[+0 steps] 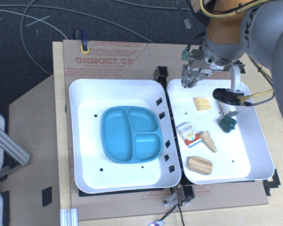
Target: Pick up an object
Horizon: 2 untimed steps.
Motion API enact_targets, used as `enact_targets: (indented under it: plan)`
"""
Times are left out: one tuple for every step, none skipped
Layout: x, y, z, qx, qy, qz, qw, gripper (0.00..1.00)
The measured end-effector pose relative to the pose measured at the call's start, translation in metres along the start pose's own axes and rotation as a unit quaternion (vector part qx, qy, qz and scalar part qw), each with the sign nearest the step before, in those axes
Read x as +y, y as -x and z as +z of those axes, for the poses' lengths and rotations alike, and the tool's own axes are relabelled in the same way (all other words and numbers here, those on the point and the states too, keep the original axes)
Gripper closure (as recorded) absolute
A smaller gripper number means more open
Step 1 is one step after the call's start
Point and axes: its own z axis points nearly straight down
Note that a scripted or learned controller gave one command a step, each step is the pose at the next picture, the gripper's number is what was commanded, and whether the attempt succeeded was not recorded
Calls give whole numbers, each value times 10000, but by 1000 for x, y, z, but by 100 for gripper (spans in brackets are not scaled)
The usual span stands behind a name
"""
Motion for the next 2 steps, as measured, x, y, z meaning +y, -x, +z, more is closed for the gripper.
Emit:
enact_targets:
  plan:
    - [-2, -57, -6, -3, -3, 3, 10000, 100]
    - [3, -100, -3, -5, -3, 2, 10000, 100]
